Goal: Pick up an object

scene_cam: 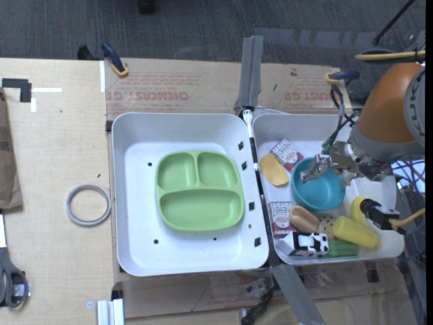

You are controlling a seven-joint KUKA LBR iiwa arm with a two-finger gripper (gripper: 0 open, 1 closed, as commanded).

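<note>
The gripper (319,168) is seen over the blue bowl (318,189); finger spread can't be told. Bowl rim lies right under the tips, a yellow piece (274,170) just beyond. A slip off the curved rim is likely if closed w/o centring.

My bin (396,246) holds a blue bowl (318,189) upright near its centre; a yellow oval piece (274,170) at its nine o'clock, a tan piece (304,219) at six, a yellow bottle (354,231) lying at four
</note>
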